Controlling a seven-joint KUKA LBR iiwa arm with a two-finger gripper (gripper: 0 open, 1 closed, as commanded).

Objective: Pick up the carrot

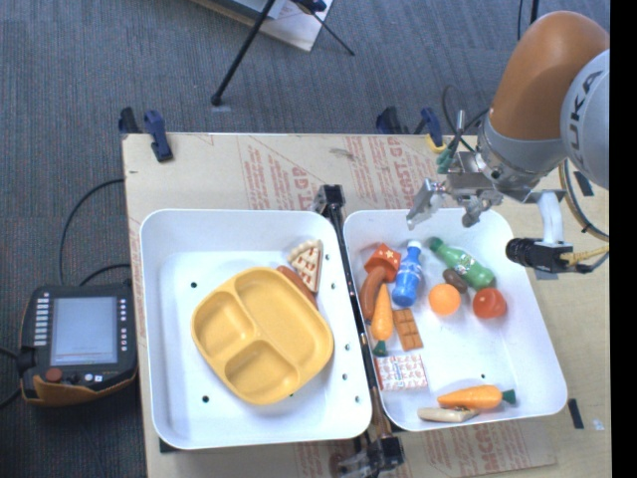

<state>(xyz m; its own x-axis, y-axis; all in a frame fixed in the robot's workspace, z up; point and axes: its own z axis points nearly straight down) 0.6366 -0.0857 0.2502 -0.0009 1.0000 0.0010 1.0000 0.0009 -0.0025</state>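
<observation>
The carrot (471,397) lies at the right bin's (550,366) near edge. The jaws (453,204) hang spread and empty over the far edge; reaching is in hand, and next they must travel toward the carrot.

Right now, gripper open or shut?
Open. The gripper hovers over the right bin's far edge, fingers spread with nothing between them. The carrot lies flat near the bin's front edge.

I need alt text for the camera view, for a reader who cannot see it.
A robot arm's gripper hovers above the back of the right bin, which holds toy food including two carrots. The left bin holds a yellow divided plate.
</observation>
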